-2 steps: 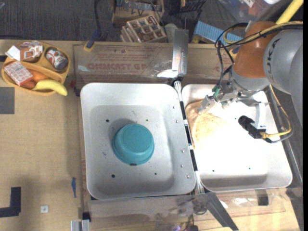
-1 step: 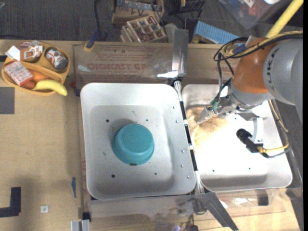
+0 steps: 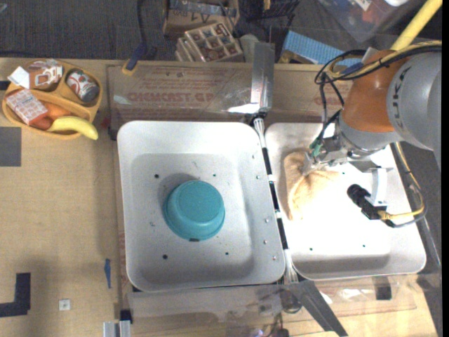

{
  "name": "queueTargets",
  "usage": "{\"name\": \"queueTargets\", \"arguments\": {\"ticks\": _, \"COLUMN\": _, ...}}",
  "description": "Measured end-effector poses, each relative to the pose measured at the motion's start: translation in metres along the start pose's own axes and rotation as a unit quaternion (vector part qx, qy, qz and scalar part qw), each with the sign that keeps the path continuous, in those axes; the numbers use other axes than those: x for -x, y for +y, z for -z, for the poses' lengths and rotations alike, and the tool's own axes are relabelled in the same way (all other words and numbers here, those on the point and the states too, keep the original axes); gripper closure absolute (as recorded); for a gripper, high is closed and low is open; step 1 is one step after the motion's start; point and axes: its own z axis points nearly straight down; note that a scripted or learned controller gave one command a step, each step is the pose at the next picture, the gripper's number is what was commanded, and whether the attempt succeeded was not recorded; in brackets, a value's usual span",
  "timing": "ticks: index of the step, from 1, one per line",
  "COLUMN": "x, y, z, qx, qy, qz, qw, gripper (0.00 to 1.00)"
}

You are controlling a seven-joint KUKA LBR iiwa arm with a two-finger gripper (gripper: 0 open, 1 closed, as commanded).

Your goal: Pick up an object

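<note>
Pale wood is what I see most of: the bench (image 3: pixel 56 223) runs across my whole view. On it sit the two shallow white bins side by side, the left bin (image 3: pixel 133 146) and the right bin (image 3: pixel 393 258), their inner rims touching down the middle. The grey arm (image 3: pixel 421 90) comes in from the right, above the right bin's far corner, with its orange band (image 3: pixel 368 107) just over the wrist. Behind the left bin lies a flat brown cardboard box (image 3: pixel 175 93) with red lettering that I cannot read from here.

In the left bin, a teal bowl (image 3: pixel 195 209) rests near the centre, apparently mouth down, well clear of every wall. In the right bin, a crumpled tan cloth (image 3: pixel 309 192) lies against the left side, close to the wall shared with the other bin.

At the bench's far left corner is a yellow tray (image 3: pixel 12 107) of small packets and tins, with a banana (image 3: pixel 74 125) at its near edge.

The gripper (image 3: pixel 321 154) is down at the upper end of the tan cloth, touching or nearly touching it. From this angle I cannot tell how wide it stands or whether it has hold of the cloth.
</note>
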Motion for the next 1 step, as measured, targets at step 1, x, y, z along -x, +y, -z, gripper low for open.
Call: {"name": "queueTargets", "arguments": {"ticks": 1, "x": -0.013, "y": 0.0557, "z": 0.0793, "qx": -0.009, "qy": 0.002, "qz": 0.191, "qw": 0.9815, "gripper": 1.0}}
